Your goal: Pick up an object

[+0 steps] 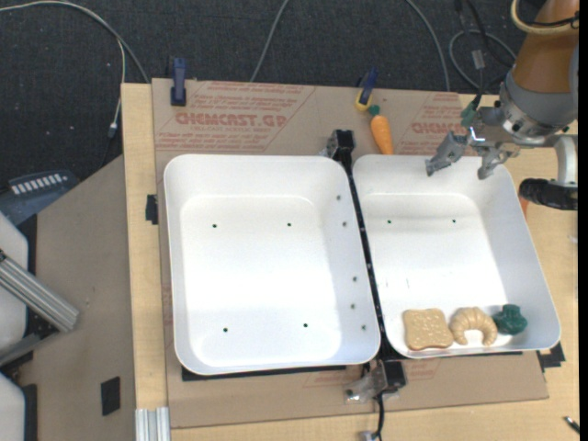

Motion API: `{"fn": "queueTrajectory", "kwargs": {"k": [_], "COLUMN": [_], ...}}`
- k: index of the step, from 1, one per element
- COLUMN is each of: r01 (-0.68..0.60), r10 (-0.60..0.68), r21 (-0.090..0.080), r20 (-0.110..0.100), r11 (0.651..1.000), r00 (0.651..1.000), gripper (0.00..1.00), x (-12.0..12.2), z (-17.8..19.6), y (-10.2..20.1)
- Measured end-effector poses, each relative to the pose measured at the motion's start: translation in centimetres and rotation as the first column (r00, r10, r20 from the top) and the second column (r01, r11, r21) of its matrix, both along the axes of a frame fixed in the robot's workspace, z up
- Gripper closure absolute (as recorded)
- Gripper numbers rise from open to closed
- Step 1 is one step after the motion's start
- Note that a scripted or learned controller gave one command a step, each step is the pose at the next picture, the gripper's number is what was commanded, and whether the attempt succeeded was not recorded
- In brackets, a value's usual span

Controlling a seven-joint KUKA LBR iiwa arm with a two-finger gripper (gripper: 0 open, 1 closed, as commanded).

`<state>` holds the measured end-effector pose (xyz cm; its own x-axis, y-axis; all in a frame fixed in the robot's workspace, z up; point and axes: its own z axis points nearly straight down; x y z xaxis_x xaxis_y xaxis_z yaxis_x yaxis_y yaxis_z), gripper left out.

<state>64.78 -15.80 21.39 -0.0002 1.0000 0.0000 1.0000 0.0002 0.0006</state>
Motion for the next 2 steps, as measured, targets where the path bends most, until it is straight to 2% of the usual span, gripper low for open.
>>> {"fn": "queueTrajectory", "kwargs": {"k": [1, 2], "r01": [-0.001, -0.001], "r10": [0.001, 0.001], "r21": [0.002, 0.001], "r20": [-0.006, -0.004], "r11": [1.000, 1.000], "r00": [1.000, 1.000], "gripper": [0.00, 0.00], "x": [-6.2, -9.7], "z": [-6.9, -13.1], "y": [3.8, 6.2]}}
